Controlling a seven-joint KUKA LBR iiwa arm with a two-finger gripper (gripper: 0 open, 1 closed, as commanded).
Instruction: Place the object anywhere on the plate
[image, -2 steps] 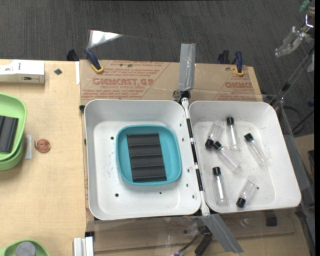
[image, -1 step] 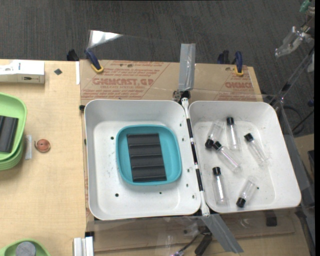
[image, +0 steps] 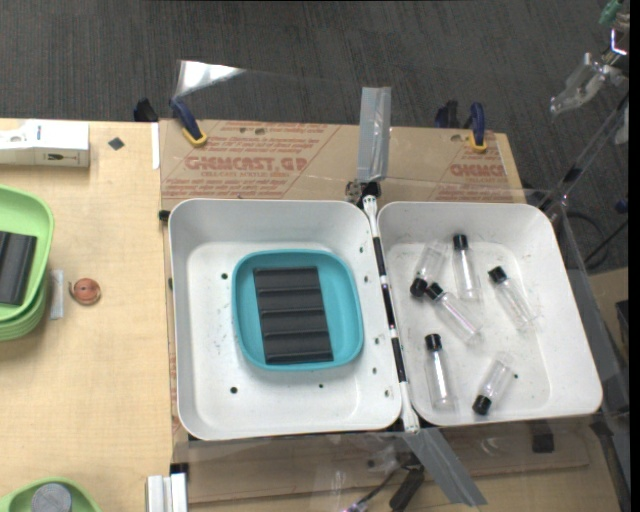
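Note:
A teal square plate (image: 247, 300) lies in the middle of the left white bin (image: 200, 390). A black ridged block (image: 292, 315) covers most of the plate's centre. In the right white bin (image: 560, 390) several clear vials with black caps lie scattered. One vial (image: 463, 263) points toward the back, another (image: 452, 309) lies slanted near the middle, and a third (image: 437, 366) sits toward the front. Two more vials (image: 511, 296) (image: 494, 386) lie to the right side.
Cardboard (image: 260, 150) is clamped behind the bins. On the wooden bench to the left stand a green tray (image: 25, 230), a white box (image: 45, 143) and a small orange disc (image: 86, 291). A thin metal rig (image: 590, 82) rises at the top right.

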